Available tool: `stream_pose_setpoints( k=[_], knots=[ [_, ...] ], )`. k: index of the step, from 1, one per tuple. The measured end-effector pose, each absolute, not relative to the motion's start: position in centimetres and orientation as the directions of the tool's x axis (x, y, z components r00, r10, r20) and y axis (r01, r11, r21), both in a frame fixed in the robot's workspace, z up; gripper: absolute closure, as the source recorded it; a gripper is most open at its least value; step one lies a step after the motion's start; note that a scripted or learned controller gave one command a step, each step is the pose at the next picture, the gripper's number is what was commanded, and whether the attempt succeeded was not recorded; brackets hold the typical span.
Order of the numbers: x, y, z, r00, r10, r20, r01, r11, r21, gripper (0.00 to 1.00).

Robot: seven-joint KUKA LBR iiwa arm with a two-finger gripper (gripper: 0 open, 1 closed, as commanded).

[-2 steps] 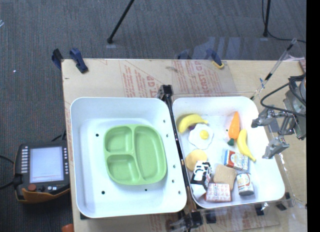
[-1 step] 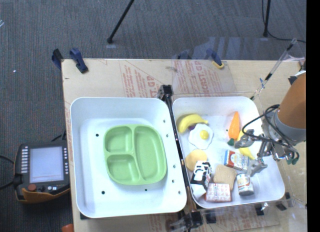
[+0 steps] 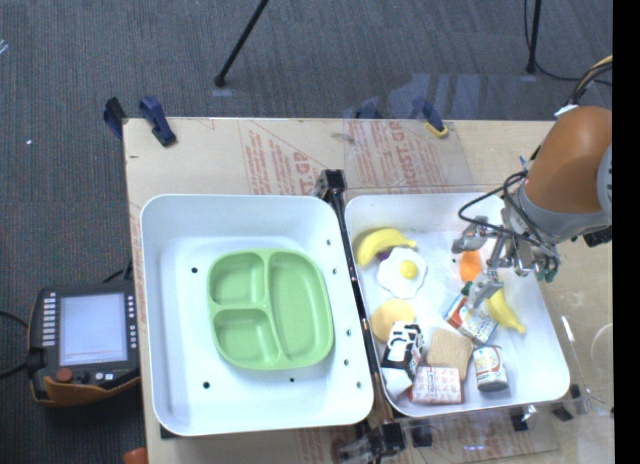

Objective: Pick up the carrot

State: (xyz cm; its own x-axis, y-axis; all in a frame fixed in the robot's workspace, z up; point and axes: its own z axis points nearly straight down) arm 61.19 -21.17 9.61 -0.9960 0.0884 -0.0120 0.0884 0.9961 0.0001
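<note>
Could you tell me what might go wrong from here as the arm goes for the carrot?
The carrot lies partly under the hand, so the view cannot confirm a grip; it may lift with nothing held. A banana and a carton sit just below the carrot, so the hand could knock or snag them. The carrot is also small and could slip or roll away.

Small orange carrot (image 3: 469, 266) lies in the right bin, partly hidden
</note>
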Motion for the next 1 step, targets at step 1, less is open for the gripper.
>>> stream_pose_setpoints(
  k=[1],
  knots=[
    [61.48,-20.88,10.9,-0.997,0.081,-0.016,0.081,0.997,0.0,1.0]
  ],
)
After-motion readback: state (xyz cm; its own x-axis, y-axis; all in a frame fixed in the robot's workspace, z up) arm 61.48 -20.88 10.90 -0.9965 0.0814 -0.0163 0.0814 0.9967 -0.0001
